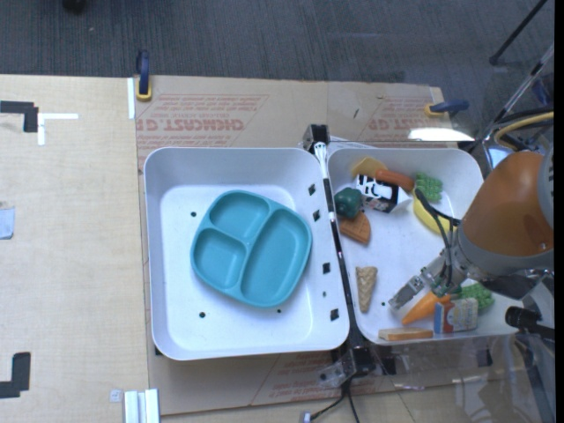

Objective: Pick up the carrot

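Note:
The carrot [422, 308], orange with a leafy green top [474, 295], lies near the front right corner of the right bin [388, 263]. My gripper [411, 291] hangs low over the bin, right beside the carrot's orange tip and just up and left of it. The grey arm with its orange band [511, 214] covers the bin's right side. Whether the gripper touches the carrot is unclear.
A teal divided plate [251, 247] lies in the left bin [167, 263]. Around the carrot are a small box [446, 317], an orange stick [405, 334] and a tan wedge [366, 286]. Farther back lie a banana [428, 218], a dark green piece [349, 203] and other toy foods.

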`<action>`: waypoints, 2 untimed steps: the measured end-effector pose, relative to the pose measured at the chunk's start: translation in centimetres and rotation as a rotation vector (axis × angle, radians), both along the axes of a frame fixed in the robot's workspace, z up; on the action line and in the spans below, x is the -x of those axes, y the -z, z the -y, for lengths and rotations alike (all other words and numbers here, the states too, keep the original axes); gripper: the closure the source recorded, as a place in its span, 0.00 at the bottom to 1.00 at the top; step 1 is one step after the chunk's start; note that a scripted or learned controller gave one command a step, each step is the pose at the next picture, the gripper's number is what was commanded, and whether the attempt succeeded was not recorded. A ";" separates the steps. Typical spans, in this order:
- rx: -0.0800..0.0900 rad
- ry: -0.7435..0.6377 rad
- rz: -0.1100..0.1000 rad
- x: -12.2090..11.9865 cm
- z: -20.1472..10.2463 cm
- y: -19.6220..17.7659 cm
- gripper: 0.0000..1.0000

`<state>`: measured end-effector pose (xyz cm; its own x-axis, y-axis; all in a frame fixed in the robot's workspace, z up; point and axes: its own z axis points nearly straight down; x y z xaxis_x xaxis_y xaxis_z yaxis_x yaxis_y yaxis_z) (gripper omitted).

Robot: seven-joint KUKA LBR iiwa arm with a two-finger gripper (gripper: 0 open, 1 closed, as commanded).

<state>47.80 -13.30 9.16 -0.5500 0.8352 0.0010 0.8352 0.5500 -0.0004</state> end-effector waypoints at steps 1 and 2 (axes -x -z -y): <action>0.001 0.002 0.005 -0.2 0.0 -0.9 1.00; 0.001 0.003 0.005 -0.2 0.0 -0.9 0.00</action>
